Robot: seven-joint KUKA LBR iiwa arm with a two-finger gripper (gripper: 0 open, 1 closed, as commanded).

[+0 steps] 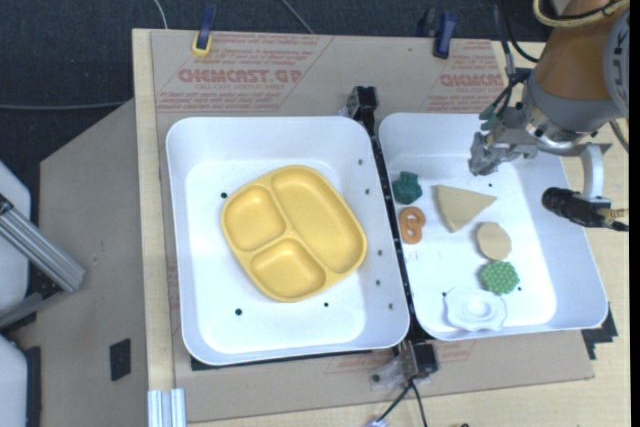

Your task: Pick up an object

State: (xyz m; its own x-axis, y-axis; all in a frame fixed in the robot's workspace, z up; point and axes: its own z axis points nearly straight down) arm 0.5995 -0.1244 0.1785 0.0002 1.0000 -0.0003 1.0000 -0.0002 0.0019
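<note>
White fried-egg toy (473, 309) sits nearest, at the front edge of the right bin (570, 315), with a green bumpy piece (498, 276), a tan round piece (492, 240), a pale wedge (462, 207), an orange ring (411, 223) and a dark green piece (405, 186) behind it. Left bin (200, 315) holds a yellow divided plate (292, 232). Over the right bin's back corner hangs the end effector (487, 157); whether it is open or closed I cannot tell. Likely best target is the wedge just beside it: descend straight, straddle its narrow width, stay off the bin wall
</note>
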